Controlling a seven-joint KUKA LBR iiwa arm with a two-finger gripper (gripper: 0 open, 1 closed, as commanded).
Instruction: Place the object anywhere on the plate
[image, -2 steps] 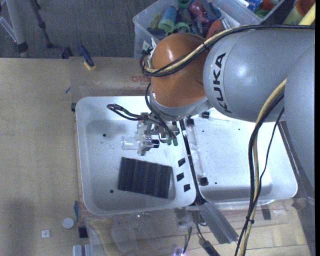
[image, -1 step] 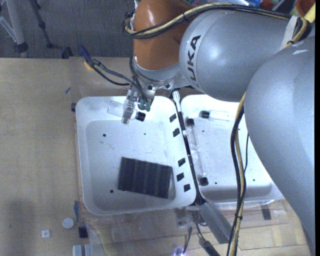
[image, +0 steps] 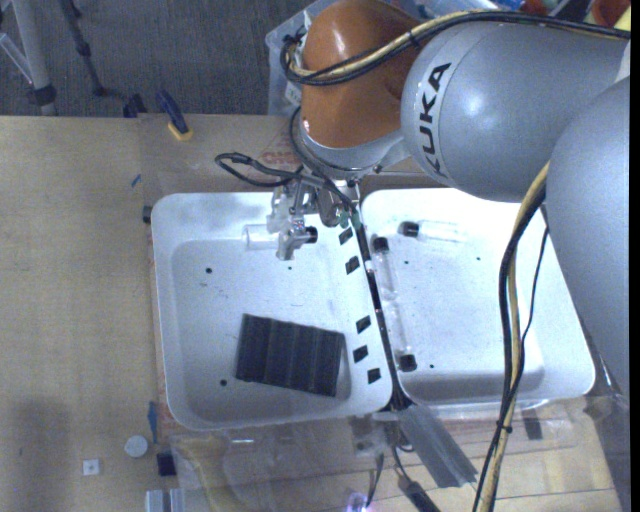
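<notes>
Over the far end of the left bin, the gripper hangs low, wrist pointing down, a posture suited to picking or carrying. A small clear piece, judged to be the object, shows at the gripper's left side, touching or just beside it. Whether it is gripped cannot be told, nor whether the gripper is closed or parted. The plate, dark and ribbed, lies flat at the bin's near end, well apart from the gripper. A clear tube rests in the right bin.
</notes>
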